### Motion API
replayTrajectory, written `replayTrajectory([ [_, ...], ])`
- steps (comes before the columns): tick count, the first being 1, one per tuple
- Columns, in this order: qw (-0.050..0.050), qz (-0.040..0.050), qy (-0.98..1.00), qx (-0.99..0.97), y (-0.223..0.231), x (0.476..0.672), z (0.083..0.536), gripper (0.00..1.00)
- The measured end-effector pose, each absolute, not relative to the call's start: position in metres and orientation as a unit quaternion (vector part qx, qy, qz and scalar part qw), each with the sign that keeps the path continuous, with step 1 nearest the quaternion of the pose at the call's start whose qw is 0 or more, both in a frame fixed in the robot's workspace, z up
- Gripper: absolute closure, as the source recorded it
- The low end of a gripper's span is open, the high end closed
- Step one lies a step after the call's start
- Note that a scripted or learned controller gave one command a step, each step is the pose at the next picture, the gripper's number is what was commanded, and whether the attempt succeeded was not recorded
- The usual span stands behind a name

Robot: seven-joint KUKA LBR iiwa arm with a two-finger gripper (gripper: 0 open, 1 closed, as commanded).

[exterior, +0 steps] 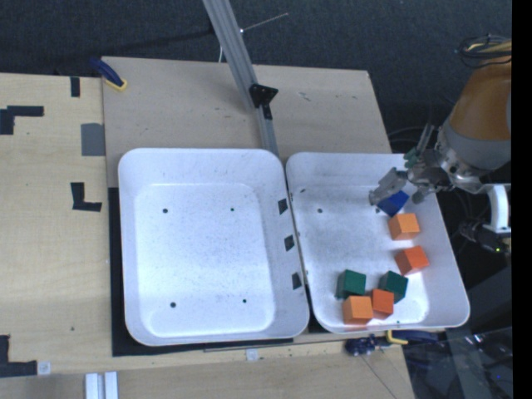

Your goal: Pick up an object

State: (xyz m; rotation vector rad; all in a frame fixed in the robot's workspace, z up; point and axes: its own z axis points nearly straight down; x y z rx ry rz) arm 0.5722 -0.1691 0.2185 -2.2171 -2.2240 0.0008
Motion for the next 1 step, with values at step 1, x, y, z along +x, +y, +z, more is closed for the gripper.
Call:
replayTrajectory([
  [1, 0.001, 0.0002, -0.708, -0.706, -0.1691, 0.5722, 0.2186, 0.00],
])
